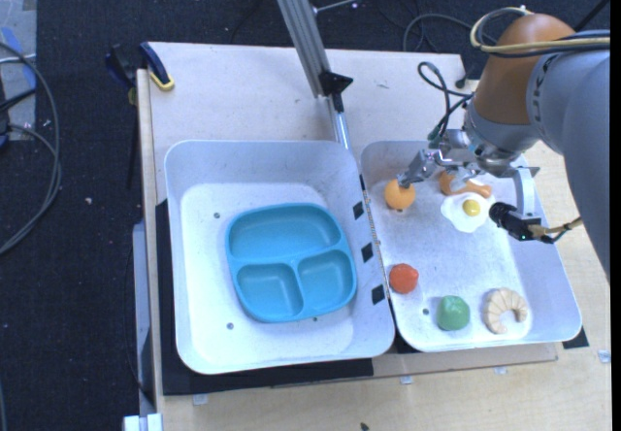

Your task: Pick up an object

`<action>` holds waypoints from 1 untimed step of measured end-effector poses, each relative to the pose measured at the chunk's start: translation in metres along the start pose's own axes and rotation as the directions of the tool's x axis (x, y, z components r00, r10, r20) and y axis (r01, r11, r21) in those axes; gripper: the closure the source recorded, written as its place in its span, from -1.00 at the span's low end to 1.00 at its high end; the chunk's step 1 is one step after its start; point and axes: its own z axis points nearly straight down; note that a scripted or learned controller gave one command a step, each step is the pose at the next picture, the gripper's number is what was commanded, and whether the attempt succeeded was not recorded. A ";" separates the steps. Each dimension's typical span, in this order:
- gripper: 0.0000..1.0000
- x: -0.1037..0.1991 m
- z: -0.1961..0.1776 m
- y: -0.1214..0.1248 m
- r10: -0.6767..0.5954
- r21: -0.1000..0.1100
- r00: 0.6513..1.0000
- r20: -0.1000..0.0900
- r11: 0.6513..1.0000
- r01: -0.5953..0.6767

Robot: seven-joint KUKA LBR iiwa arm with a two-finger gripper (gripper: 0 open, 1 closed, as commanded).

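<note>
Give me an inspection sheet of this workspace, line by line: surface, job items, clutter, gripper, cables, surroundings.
Surface: light bench bearing a left white bin and a right white bin side by side.
Job's things: right bin holds an orange fruit, fried egg, red ball, green piece and croissant.
Clutter: blue divided tray in the left bin.
Gripper: gripper low over the right bin's back end, beside the orange fruit; state of the jaws cannot be told.
Cables: black cables at the wrist and on the floor.
Surroundings: dark floor, metal pole.
</note>
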 end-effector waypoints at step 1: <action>1.00 0.000 -0.008 0.000 -0.001 0.000 1.000 0.000 1.000 0.001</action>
